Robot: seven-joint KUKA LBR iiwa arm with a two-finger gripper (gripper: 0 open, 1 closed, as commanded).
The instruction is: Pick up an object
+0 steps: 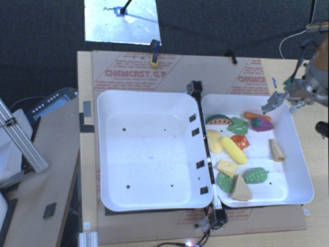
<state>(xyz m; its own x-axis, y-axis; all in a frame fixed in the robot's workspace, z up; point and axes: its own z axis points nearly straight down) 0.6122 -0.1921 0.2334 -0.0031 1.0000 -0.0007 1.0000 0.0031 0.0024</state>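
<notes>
Plastic toy foods crowd the right bin [295,153]: ridged yellow corn [234,150], bumpy purple grapes [262,124], watermelon slice [218,120]. Gripper [275,101] hovers at the bin's upper-right rim, holding nothing; its opening cannot be told.

You're looking at a bench [128,68] covered with printed cardboard (red lettering along the far edge). Two white bins sit on it side by side: the left bin [110,153] and the right bin [298,174], touching along their inner walls.
</notes>
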